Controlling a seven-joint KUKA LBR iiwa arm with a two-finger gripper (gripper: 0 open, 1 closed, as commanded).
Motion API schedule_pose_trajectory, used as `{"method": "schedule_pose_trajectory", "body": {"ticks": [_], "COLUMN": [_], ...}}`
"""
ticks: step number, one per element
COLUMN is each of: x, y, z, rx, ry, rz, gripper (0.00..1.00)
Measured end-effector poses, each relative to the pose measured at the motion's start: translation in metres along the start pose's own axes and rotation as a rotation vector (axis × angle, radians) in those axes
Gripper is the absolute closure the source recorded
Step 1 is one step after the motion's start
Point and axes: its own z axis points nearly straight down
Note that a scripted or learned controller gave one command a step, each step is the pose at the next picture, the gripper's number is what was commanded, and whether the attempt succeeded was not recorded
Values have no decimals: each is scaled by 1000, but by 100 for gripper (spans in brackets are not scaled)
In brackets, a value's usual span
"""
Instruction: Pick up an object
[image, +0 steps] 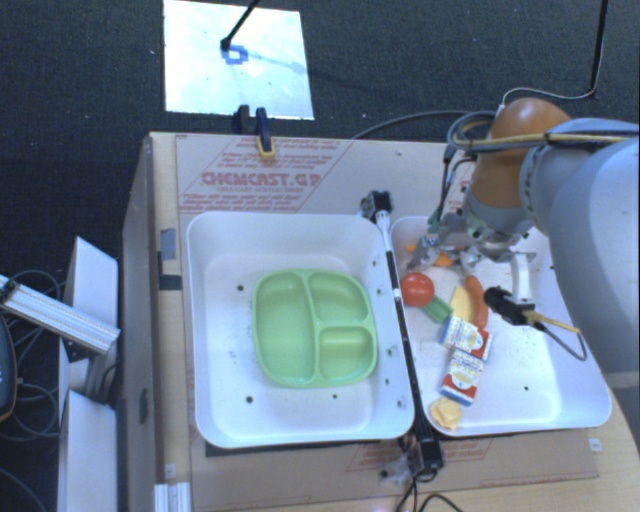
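Evidently the tool (447, 252) hangs low in the right bin (575, 395), perhaps reaching for the tomato (417, 289); its grip is unclear.

A tray (312, 328) is set in the left bin (215, 300); toys (455, 325) are gathered at 9 o'clock in the right bin (560, 400).

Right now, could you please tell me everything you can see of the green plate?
The green plate is pale green, plastic-looking, rounded-rectangular, with three compartments: one large at left, two smaller at right. It lies flat, right way up, slightly turned, on the floor of the left white bin, nearer its right wall. Nothing lies on it.
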Motion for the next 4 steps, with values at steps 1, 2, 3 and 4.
{"method": "schedule_pose_trajectory", "body": {"ticks": [1,2,3,4], "x": [1,2,2,0], "y": [0,0,0,0], "z": [0,0,0,0], "rx": [0,0,0,1], "ry": [0,1,1,6], "rz": [0,0,0,0], "gripper": [0,0,0,0]}}
